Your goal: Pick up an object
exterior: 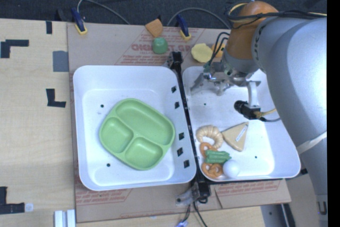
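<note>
My gripper (209,85) hangs over the far end of the right bin (265,170), fingers spread apart with nothing between them, so it is open. The toys lie nearer the front of that bin, well below the gripper: a tan pretzel ring (210,135), a yellow cheese wedge (237,136), a green piece (217,157), a white ball (231,168) and a small orange pretzel (211,170).
The left bin (85,87) holds a green divided plate (137,133). On the cardboard behind the bins lie an orange block (154,27), a green cylinder (159,45) and a yellow piece (201,52). The arm's grey body (297,72) covers the right side.
</note>
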Motion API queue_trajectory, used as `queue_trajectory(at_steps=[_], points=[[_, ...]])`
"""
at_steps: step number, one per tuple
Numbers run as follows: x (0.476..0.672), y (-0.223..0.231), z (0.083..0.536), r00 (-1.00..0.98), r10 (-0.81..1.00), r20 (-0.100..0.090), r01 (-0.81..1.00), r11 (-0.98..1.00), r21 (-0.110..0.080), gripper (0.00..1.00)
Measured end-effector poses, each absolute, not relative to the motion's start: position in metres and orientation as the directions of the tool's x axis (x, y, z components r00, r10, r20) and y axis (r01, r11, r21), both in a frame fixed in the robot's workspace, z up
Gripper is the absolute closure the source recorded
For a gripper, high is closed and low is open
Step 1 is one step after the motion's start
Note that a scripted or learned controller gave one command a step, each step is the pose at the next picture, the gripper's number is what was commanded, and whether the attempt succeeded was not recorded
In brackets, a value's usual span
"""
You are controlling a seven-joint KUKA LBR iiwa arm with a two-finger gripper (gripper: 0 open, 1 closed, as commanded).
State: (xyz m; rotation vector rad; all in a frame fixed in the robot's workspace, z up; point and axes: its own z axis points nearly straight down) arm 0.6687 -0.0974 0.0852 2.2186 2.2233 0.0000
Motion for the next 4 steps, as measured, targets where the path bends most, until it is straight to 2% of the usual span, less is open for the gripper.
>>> queue_trajectory(at_steps=[1,2,3,4], points=[[0.669,-0.094,0.085,-0.001,1.0,-0.001,1.0,0.001,0.001,0.0],[0.65,-0.096,0.086,-0.002,1.0,-0.002,1.0,0.002,0.002,0.0],[0.669,-0.096,0.085,-0.002,1.0,0.0,1.0,0.002,0.002,0.0],[0.669,-0.102,0.085,-0.002,1.0,0.0,1.0,0.002,0.001,0.0]])
